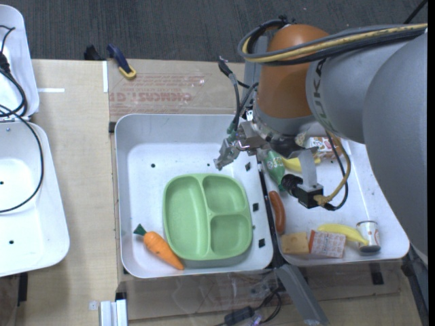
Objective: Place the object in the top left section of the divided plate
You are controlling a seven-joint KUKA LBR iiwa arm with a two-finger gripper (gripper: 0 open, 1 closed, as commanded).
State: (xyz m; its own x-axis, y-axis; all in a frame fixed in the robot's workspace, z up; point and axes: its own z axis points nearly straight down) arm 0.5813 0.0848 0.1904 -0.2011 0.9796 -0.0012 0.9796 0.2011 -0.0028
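Your gripper (230, 151) hangs just past the far right corner of the green divided plate (207, 216), and whether it's clenched or released you cannot tell. The carrot (158, 246) lies against the plate's near left edge, on the bin floor.

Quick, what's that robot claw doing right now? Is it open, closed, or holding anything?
Gripper: it sits over the left bin, above the green divided plate; whether it is open, closed or holding something cannot be told from this view.
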